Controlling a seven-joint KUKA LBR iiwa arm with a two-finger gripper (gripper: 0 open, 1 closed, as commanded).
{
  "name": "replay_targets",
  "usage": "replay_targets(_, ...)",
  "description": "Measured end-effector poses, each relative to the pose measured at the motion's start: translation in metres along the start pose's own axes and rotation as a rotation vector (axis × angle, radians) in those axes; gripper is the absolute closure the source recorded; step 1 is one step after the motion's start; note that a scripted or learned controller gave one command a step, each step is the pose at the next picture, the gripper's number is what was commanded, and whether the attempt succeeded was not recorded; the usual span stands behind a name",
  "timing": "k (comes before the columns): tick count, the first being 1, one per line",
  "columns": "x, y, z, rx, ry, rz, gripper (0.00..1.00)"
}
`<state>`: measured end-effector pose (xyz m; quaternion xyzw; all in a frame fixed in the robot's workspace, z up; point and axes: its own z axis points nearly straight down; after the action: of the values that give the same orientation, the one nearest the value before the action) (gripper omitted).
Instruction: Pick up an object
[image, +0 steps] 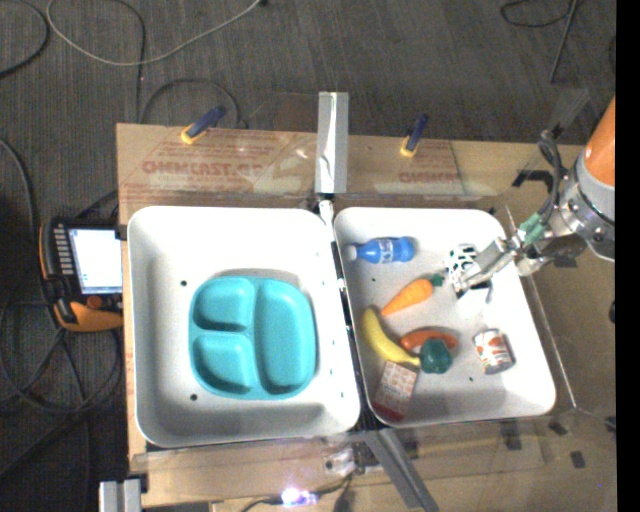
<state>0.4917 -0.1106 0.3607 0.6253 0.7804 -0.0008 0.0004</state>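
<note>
My gripper (478, 270) over the right bin (520, 390), near a black-and-white toy (461, 258) and carrot (409, 296), I can't tell its grip

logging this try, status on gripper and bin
Gripper low in right bin, beside black-and-white toy. Nothing seen held. Carrot close by.

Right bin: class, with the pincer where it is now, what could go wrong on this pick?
The pincer sits beside the black-and-white object and the carrot; closing may nudge either aside. The banana, tomato-like piece and can lie close together, so a descent there might hit two at once.
</note>
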Motion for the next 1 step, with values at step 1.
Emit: replay_targets(1,-0.0241,0.0075,0.126,0.002,0.003,0.037,0.0)
